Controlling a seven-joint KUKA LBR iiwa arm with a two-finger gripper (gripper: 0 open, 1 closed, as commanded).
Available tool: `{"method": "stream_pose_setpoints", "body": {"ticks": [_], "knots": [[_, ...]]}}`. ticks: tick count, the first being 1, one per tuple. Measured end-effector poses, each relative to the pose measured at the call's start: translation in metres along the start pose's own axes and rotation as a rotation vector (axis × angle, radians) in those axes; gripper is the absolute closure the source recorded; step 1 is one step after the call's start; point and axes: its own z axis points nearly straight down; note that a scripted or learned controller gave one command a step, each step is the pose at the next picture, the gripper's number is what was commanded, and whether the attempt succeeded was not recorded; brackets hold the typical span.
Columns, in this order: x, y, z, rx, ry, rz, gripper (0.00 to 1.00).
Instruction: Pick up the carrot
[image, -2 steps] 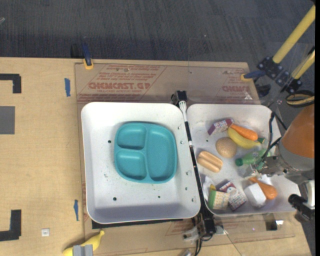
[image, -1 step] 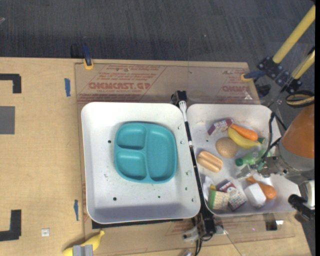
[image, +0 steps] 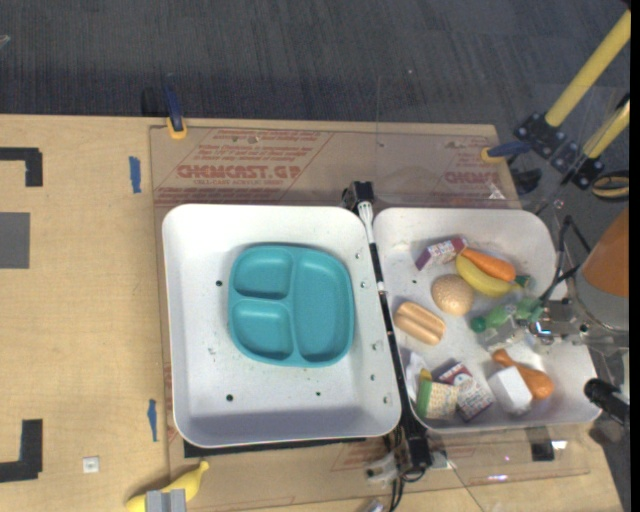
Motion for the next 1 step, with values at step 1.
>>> {"method": "stream_pose_setpoints", "body": {"ticks": [1], "knots": [[-0.0018,-0.0192,0.0017,-0.01,-0.024,-0.359,0.0]]}}
